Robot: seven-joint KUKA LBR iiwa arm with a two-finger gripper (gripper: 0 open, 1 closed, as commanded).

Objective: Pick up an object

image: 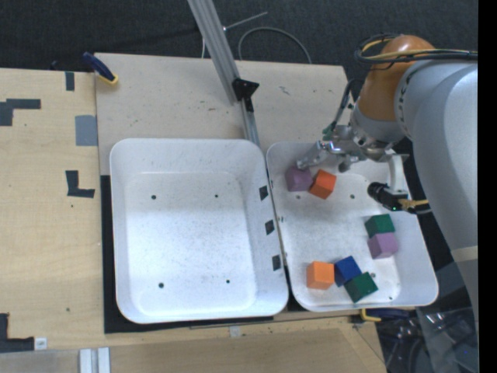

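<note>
Just hand (320, 160) above orange cube (323, 184)

The hand (335, 151) is sitting low over the right bin (411, 290), its fingertips too small and blurred to tell apart. The grey arm (443, 130) is running off the right edge. The green cube (361, 287) is partly hiding behind the blue cube (347, 269).

A blue-and-yellow clamp (100, 67) lay at the surface's (46, 231) far left corner, a slanted metal pole (213, 33) and looped cable (273, 41) nearby.
</note>
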